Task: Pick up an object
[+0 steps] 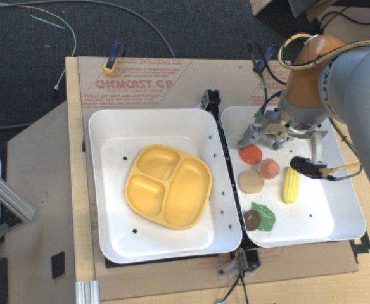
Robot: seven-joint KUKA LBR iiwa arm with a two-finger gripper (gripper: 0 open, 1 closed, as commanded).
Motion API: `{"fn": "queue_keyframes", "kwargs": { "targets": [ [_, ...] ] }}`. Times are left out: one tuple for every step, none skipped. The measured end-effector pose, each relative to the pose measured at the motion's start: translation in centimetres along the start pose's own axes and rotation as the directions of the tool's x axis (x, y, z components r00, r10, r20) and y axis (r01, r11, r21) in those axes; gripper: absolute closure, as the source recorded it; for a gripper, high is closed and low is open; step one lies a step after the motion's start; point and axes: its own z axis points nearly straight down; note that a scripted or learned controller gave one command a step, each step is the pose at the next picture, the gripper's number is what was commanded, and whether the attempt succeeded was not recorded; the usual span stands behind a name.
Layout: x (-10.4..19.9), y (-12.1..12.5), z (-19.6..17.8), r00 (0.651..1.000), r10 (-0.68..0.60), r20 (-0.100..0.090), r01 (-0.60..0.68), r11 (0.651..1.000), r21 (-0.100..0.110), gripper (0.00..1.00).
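The right bin [337,223] holds several toy foods. A red round piece [251,154] lies near the bin's left wall, with a pink piece [269,168] and a tan disc [251,182] just below it. A yellow corn cob [291,185] lies upright to their right. Near the front left corner are a green piece [265,217] and a brown piece [252,219]. My gripper [267,133] hangs at the back of this bin, just above and behind the red piece. I see nothing held in it.
The left bin [102,170] holds a yellow divided plate [168,186]. A black divider clip [211,99] sits between the bins at the back. The grey arm [353,75] and its cables cover the right bin's back right. A black connector [307,166] hangs beside the corn.
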Motion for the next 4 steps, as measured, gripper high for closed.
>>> {"fn": "queue_keyframes", "kwargs": {
  "targets": [
    [0.0, 0.2, -1.5, 1.0, -0.001, 0.0, 0.001, 1.0, -0.008, 1.0],
    [0.0, 0.7, -6.0, 1.0, -0.002, 0.003, 0.002, 1.0, -0.006, 1.0],
    [0.2, 0.4, -10.5, 1.0, -0.002, 0.003, 0.002, 1.0, -0.006, 1.0],
    [-0.1, 0.7, -17.1, 1.0, -0.002, 0.004, 0.002, 1.0, -0.009, 1.0]
  ]
}}
